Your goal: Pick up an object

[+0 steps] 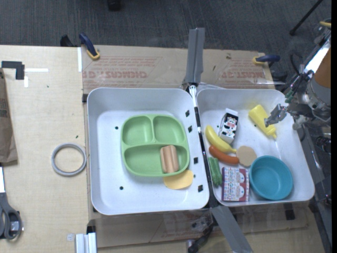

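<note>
1. Two shallow white plastic bins are seen side by side on the bench: the left bin (100, 157) and the right bin (300, 194), which meet along a central divide.
2. The grey robot arm (316, 96) is seen reaching in from the right, over the right bin's far right corner.
3. A green three-compartment plastic tray (142, 133) lies in the left bin; a pinkish sausage-shaped toy (169, 158) rests in its lower compartment, and a flat yellow chip-shaped piece (179, 180) lies just below the tray's edge.
4. A round blue plastic bowl (270, 177) stands at the near right of the right bin, empty as far as can be seen.
5. A small pink printed carton (235, 184) lies just left of the bowl.
6. A yellow wedge-shaped toy block (261, 119) lies at the far right of the right bin — the likeliest target, it is judged.
7. The two-finger gripper (275, 116) is poised at the wedge's right edge; whether its fingers are spread or closed cannot be told.
8. Nothing is seen lifted — the pick is judged not yet done, with grasping and raising left.
</note>
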Robot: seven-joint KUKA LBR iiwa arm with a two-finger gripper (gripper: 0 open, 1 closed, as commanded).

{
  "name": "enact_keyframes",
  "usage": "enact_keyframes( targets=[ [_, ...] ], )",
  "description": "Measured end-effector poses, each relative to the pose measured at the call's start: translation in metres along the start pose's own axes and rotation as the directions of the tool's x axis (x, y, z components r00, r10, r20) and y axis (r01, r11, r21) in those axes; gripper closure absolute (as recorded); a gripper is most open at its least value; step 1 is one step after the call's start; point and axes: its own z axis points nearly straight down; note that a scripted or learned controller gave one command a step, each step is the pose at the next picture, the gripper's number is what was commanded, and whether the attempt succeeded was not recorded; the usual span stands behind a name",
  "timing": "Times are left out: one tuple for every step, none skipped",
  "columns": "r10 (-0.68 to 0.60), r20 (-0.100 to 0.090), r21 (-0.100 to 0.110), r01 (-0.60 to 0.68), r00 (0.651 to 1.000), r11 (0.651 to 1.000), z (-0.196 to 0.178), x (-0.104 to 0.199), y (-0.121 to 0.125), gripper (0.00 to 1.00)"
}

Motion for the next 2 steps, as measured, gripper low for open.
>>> enact_keyframes(
  targets=[
    [0.294, 0.000, 0.001, -0.294, 0.956, 0.956, 0.062, 0.075, 0.022, 0.00],
    [0.167, 0.000, 0.000, -0.167, 0.986, 0.986, -0.029, 0.013, -0.020, 0.00]
  ],
)
